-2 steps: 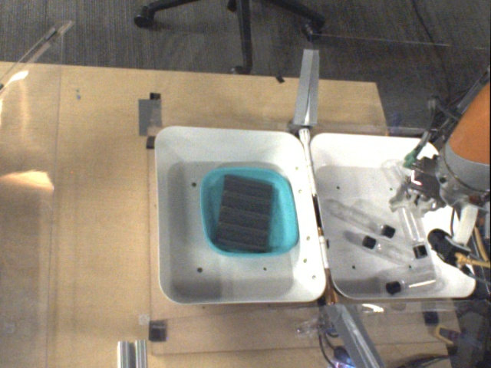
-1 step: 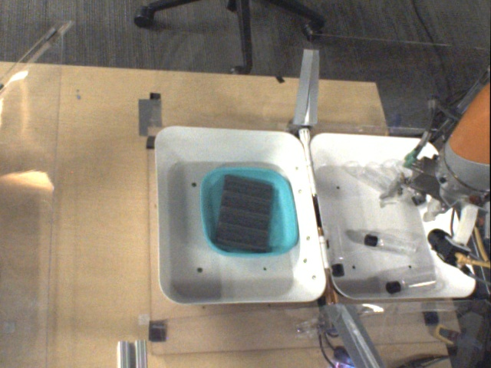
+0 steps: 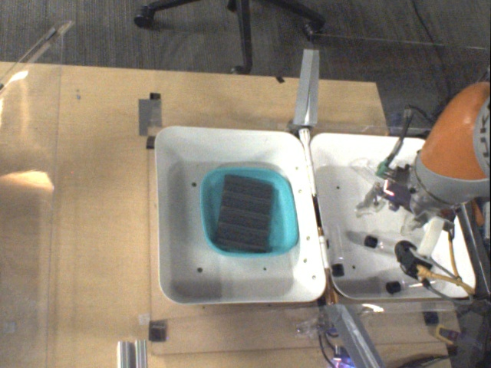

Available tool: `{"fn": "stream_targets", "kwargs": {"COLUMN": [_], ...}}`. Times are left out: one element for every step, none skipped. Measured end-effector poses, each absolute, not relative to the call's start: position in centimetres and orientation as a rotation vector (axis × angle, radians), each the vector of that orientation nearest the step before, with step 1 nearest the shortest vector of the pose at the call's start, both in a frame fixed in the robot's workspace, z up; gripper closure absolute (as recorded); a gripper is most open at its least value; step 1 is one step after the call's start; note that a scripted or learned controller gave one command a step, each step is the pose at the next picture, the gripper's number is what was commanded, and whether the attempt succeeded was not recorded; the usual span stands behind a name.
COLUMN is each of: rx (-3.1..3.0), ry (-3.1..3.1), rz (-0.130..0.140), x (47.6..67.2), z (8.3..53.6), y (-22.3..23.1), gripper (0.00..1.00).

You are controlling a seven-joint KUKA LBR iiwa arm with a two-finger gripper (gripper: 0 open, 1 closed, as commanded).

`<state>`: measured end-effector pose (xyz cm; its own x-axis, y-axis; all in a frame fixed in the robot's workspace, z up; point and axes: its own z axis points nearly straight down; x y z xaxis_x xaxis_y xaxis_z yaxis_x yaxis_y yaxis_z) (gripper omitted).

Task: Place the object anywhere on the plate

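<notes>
A dark grey ribbed block (image 3: 245, 211) lies flat on the teal plate (image 3: 288, 219), roughly in its middle. The plate rests in the left white bin (image 3: 176, 205). My gripper (image 3: 377, 195) hangs over the right white bin (image 3: 345, 228), well to the right of the plate and apart from the block. Nothing shows in the gripper. The grey arm with its orange band (image 3: 460, 144) reaches in from the right.
A metal divider post (image 3: 308, 90) stands at the back between the two bins. Cables and a black fitting (image 3: 410, 257) hang under the wrist over the right bin. A few small dark spots (image 3: 370, 241) mark the right bin's floor. An office chair base (image 3: 242, 10) stands beyond the bench.
</notes>
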<state>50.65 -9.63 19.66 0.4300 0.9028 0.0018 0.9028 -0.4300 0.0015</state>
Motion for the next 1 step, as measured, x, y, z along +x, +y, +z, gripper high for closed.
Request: {"fn": "stream_targets", "kwargs": {"rx": [2.706], "ry": [1.586], "rz": [0.008], "x": [50.66], "z": [26.37], "y": [-12.4], "gripper": [0.0]}}
